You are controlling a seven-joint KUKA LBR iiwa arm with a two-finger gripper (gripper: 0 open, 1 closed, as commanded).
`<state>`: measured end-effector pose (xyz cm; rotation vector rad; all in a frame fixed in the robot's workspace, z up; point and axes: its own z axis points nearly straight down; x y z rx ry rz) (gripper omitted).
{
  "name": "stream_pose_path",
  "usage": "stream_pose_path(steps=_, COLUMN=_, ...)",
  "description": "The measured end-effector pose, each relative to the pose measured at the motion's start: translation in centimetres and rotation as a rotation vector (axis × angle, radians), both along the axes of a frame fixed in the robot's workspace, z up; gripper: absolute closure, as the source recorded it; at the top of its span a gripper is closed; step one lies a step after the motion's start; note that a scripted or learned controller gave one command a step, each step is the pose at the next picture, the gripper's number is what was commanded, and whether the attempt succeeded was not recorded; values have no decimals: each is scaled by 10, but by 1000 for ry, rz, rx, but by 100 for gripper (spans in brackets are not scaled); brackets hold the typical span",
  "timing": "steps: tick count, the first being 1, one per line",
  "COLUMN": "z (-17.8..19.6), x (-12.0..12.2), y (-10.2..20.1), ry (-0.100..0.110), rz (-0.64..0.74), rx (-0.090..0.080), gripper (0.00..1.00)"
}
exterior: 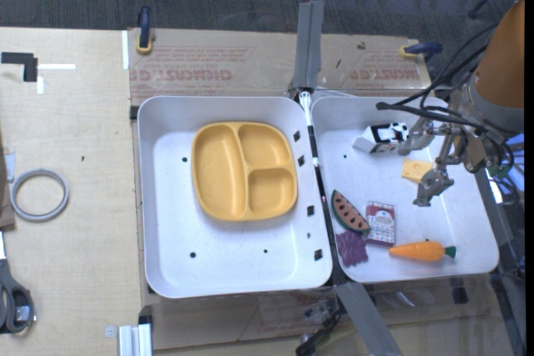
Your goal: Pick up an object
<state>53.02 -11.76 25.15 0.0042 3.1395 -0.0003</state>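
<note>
gripper [430,171]: over right bin, upper middle; metal fingers pointing down toward 7 o'clock, spread a little apart, nothing between them
arm [505,54]: comes in from 3 o'clock, orange band showing, black cables looping off it
right bin [334,117]: white, shallow, holds all the small items
cheese [415,171]: pale yellow wedge, small, just at 9 o'clock of the fingertips; cannot tell if touching
carrot [420,252]: orange toy, green tip at 3 o'clock end, lying flat near the bin's 5 o'clock corner
watermelon [350,213]: toy slice, red with dark seeds, green rind, at bin's 8 o'clock side
card [380,222]: small red-and-white packet just at 3 o'clock of watermelon; print too small to read
grapes [351,247]: purple bunch, at 6 o'clock of watermelon, touching card's lower corner
black-white item [385,135]: small, at 10 o'clock of gripper; kind unclear
left bin [158,179]: white, beside right bin
plate [244,171]: yellow, three compartments, rounded corners, in left bin's centre, sitting toward 12 o'clock
cardboard [217,67]: behind bins at 12 o'clock; red printed lettering, mirrored/upside down, not legible
tape ring [37,194]: grey, on bench at 9 o'clock, well apart from bins
clamp [144,29]: blue-yellow, at cardboard's upper left corner
</note>
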Motion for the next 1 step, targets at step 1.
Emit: stream_pose_path(steps=1, z=-7, x=-15, y=-58, ry=0, rz=-227, rx=0, gripper=0)
